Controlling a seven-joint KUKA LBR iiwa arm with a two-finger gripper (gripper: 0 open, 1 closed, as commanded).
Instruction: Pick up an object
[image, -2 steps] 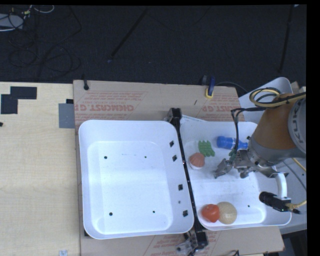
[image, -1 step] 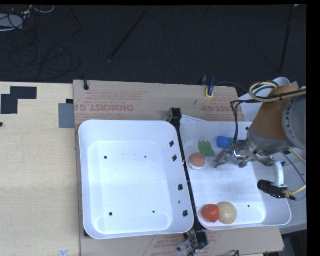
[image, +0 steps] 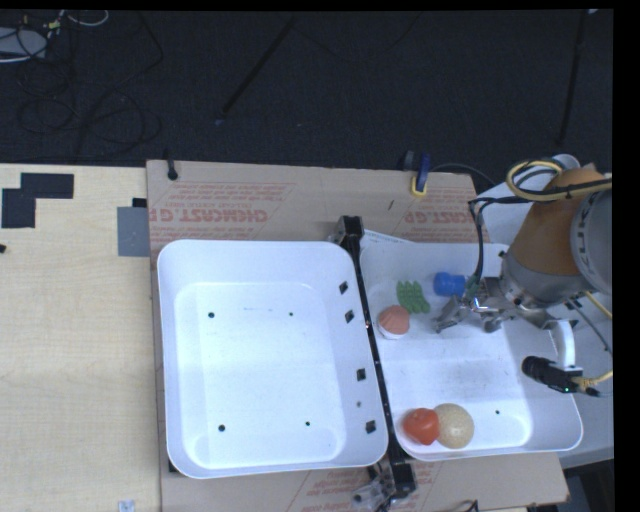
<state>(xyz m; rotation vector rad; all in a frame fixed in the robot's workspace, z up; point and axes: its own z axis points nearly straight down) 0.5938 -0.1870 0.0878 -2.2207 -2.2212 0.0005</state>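
The right bin (image: 480, 385) holds several small objects. A green ridged piece (image: 411, 295) and a blue piece (image: 449, 284) lie near its far wall, with a pink-orange ball (image: 394, 321) to their left by the divider. A red object (image: 421, 425) and a beige ball (image: 455, 425) touch each other at the near wall. My gripper (image: 466, 321) hangs low over the bin just right of the green and blue pieces, open, with nothing between its fingers. The arm's grey wrist and orange band (image: 548, 240) sit behind it.
The left bin (image: 260, 360) stands beside the right one, parted by a black clipped divider (image: 360, 330). Both rest on cardboard (image: 300, 200). Cables and a black connector (image: 555, 372) hang at the right bin's right edge.
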